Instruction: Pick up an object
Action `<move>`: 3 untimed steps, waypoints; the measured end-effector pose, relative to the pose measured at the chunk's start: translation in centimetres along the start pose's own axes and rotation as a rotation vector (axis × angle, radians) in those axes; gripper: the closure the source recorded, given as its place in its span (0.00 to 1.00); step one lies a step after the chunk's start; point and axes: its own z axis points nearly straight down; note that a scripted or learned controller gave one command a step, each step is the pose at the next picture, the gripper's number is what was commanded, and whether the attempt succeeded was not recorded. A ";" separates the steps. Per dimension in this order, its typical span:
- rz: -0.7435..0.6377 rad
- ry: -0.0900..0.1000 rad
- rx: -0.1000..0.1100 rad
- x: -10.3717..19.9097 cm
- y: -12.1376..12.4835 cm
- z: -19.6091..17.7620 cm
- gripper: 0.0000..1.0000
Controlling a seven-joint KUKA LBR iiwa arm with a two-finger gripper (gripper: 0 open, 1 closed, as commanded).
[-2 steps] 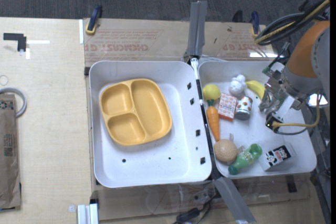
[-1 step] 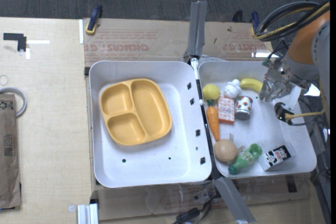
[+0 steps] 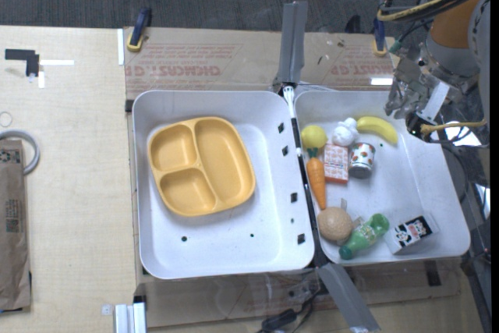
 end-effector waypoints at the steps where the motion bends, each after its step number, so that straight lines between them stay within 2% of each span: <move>1: -0.483 0.000 -0.002 -0.2 1.5 -1.6 1.00; 2: -0.458 0.000 -0.002 -2.8 1.2 -4.0 1.00; 3: -0.531 0.001 -0.018 -2.3 3.2 8.0 1.00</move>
